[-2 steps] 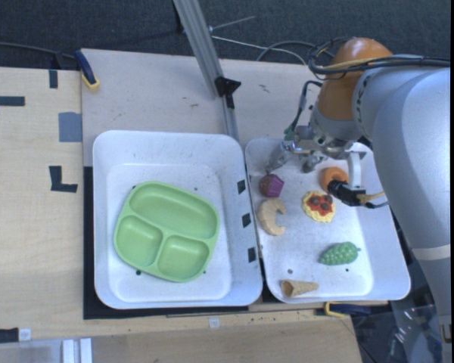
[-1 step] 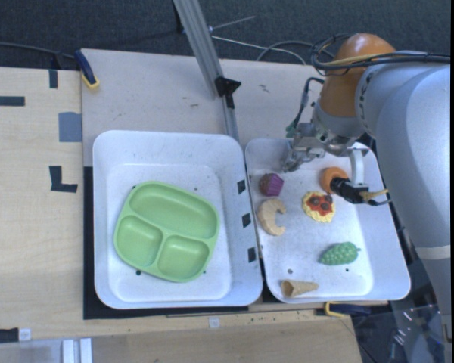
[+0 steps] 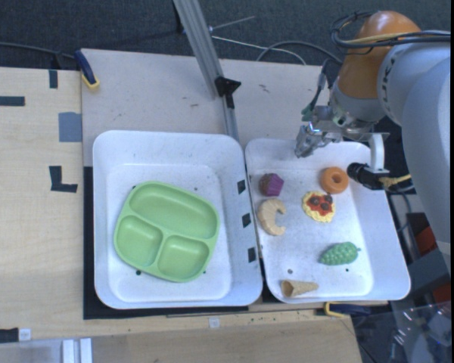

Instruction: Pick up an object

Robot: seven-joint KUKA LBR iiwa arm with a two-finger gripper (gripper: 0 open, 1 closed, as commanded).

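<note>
- Pick candidates lie in the right bin (image 3: 378,274): purple piece (image 3: 271,184), croissant (image 3: 272,216), orange doughnut (image 3: 334,180), small pizza (image 3: 318,206), green leafy piece (image 3: 339,253), cone (image 3: 299,286).
- Gripper (image 3: 306,144) hangs over that bin's far edge, apart from every item; nothing sits between its fingers, and how far they are spread cannot be told.
- Open floor lies between the items.
- No legible writing.
- Left bin (image 3: 106,150) holds a green divided tray (image 3: 166,231), its three compartments bare.

Lab bench (image 3: 159,89) with white bins (image 3: 106,203)
</note>
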